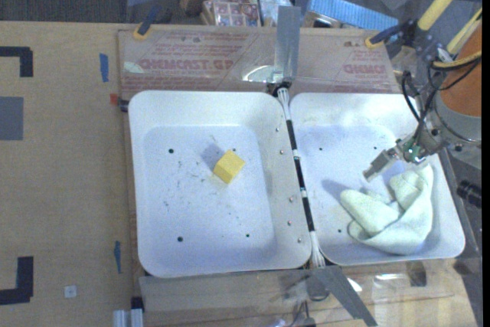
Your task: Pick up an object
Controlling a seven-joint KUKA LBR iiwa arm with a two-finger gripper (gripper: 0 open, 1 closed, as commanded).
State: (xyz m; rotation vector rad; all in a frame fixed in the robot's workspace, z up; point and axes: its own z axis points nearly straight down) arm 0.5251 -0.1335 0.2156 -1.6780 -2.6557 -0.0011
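A small yellow block (228, 166) lies near the middle of the left bin (153, 119). A crumpled white cloth (392, 214) is heaped in the near right part of the right bin (337, 119). My gripper (390, 161) hangs low over the right bin, just above the cloth's upper edge, with the arm coming in from the right. I see nothing held in it.
A metal divider (295, 165) runs between the two bins. A cardboard sheet (199, 57) and clutter lie behind them. Cables (417, 99) hang from the wrist over the right bin's far right corner.
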